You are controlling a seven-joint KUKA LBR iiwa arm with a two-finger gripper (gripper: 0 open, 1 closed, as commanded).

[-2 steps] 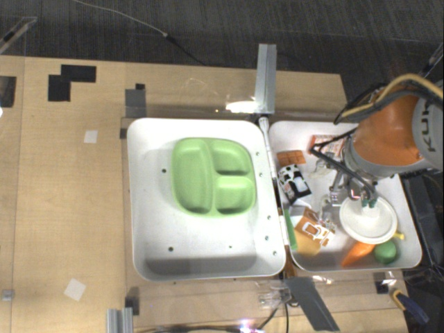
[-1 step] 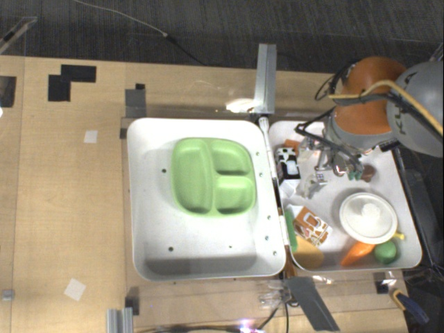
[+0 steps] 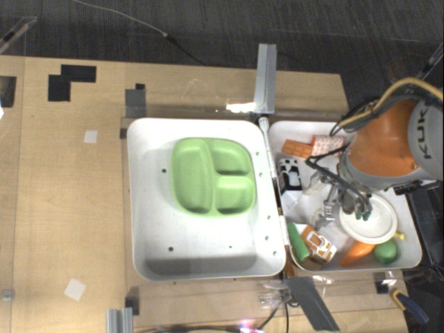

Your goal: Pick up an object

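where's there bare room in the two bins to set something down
Left bin: bare floor all around the green tray, widest along the near edge and left side. Right bin: crowded with the gripper, white bowl, carrot and packets.

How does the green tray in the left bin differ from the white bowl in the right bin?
The green tray is squarish with three compartments; the white bowl is round and undivided. The tray looks much larger. The tray lies alone in its bin; the bowl sits crowded among other items, by the gripper. Both sit upright.
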